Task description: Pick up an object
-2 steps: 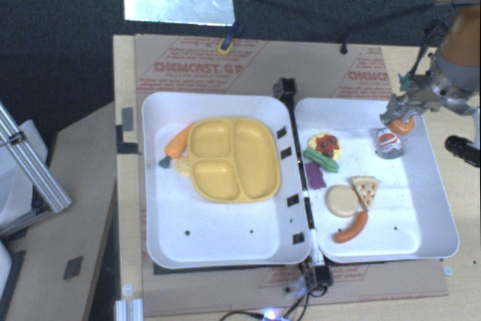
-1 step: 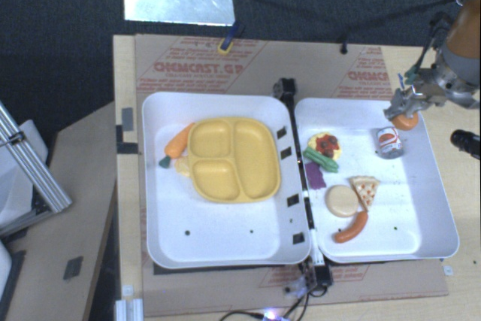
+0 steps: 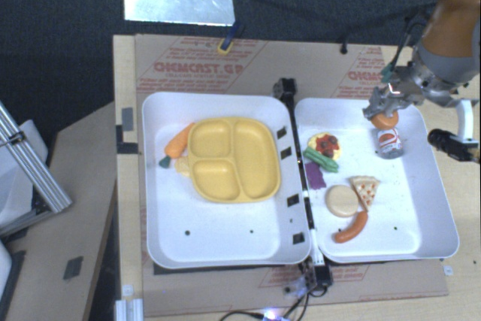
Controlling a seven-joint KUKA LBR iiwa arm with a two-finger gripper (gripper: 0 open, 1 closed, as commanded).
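Can, white with orange markings, stands upright near the far right corner of the right bin, directly beneath the gripper; whether the fingers are apart or together cannot be told. Table carries two white bins side by side. Left bin holds a yellow divided tray with a toy carrot touching its left edge. Right bin also holds a round bun, a sausage, a pizza slice, a small round pizza, a green pod and a purple piece.
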